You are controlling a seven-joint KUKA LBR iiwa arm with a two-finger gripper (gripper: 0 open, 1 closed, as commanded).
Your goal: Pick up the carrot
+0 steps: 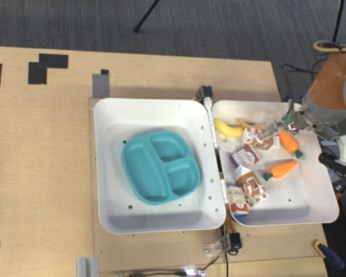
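The gripper (288,123) is sitting low over the back right part of the right bin (317,209), reaching in from the right under the arm's orange band (330,84). Whether its fingers are spread or pressed together: cannot tell, the tips are too small and cluttered to read. One carrot (288,141) is lying right at the gripper tip, touching or nearly touching it, orange body pointing up-left and green end down-right; nothing is showing it between the fingers. A second carrot (282,169) is lying just in front of the first, near the bin's middle, green end pointing left. Left of the gripper a banana (228,129) is resting against the back left corner of the same bin. Between banana and carrots several small printed packets (249,154) are piling along the left side, running down to the front left corner, some overlapping; their labels are too small to read. The left bin (104,172) is sitting flush beside the right one, walls touching, and is holding a teal divided tray (160,167), three compartments, lying flat near its middle. Both bins are resting on the wooden bench (40,172); a dark carpeted floor (230,16) is showing behind the bench.
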